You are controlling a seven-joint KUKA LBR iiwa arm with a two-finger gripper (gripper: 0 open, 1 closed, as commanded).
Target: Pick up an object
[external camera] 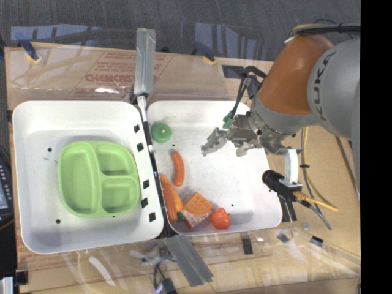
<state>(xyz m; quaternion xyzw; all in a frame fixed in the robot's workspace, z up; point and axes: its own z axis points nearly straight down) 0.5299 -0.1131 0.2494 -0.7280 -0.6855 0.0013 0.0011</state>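
The right bin (245,182) holds several toy foods. A green round piece (161,131) lies by its left wall, and an orange sausage-shaped piece (178,168) sits below that. Along the front left lie a carrot (169,196), an orange waffle-like square (197,205) and a red tomato-like piece (220,218). My gripper (225,148) hangs over the upper middle of this bin, to the right of the sausage piece and apart from every item. It is open, with bare white floor showing between its fingers (211,142).
The left bin (37,127) carries a green divided plate (98,177). A grey divider strip (144,60) runs between the bins at the back. The arm's orange band (294,72) looms over the right bin's far right corner, and cables (309,198) trail beside its right wall.
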